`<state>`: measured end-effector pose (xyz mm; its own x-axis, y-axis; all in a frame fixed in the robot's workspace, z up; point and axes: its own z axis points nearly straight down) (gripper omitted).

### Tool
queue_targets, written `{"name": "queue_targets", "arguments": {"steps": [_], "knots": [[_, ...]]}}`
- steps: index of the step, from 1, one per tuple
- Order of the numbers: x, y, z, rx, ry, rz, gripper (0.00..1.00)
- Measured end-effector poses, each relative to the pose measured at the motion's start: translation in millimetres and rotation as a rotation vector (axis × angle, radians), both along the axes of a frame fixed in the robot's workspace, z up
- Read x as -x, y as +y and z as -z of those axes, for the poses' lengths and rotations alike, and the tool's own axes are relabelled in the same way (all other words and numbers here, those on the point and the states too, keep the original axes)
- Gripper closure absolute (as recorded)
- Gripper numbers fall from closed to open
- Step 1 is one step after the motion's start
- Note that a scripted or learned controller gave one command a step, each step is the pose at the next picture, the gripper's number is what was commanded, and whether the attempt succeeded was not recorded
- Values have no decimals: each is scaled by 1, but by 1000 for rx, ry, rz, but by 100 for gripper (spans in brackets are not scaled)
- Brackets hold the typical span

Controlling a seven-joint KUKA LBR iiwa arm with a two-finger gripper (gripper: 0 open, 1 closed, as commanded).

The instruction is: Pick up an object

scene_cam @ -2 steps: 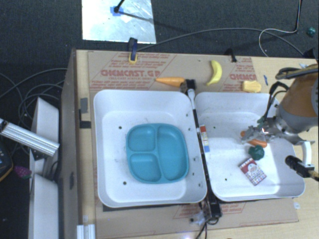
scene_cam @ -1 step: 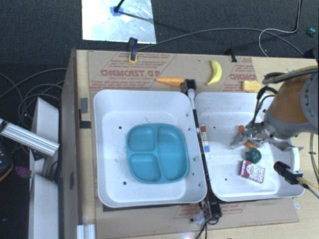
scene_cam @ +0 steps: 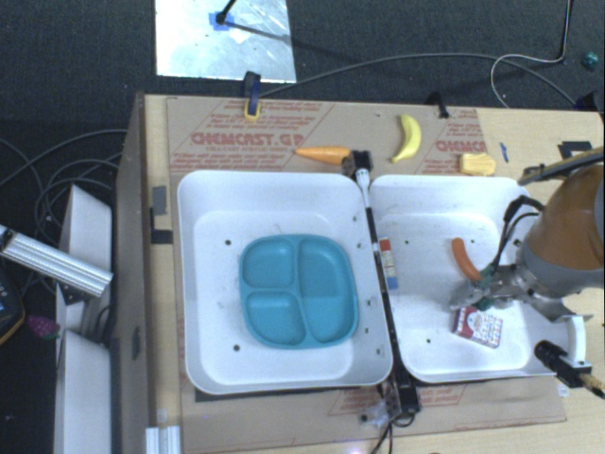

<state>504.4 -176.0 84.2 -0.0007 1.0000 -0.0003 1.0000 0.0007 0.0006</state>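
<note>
The arm comes in from the right edge of the worktop and bends down into the right bin. Its gripper is low over the floor of this bin, near the bin's right wall. It is too small and too dark in the view to tell if the fingers are released or clenched, so I cannot tell their state.

Just below the gripper lies a small red and white packet, flat on the bin floor, towards the front right corner of the bin. If the gripper touches it, I cannot tell. An orange sausage-like object lies just above and left of the gripper, tilted, in the middle of the same bin.

The left bin holds a blue divided plate at its centre.

Behind the bins, on the cardboard near the back edge of the worktop, there are a carrot, a banana and a yellow block, well apart from the gripper.
</note>
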Motion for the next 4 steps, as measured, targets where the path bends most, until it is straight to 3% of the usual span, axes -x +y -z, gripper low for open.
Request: {"name": "queue_targets", "arguments": {"steps": [1, 2, 3, 4], "knots": [[-124, -6, -39, 1, -5, -4, 0], [-95, 26, 0, -1, 1, -4, 0], [-97, 25, -11, 1, -4, -6, 100], [-109, 117, -101, -1, -4, -4, 100]]}}
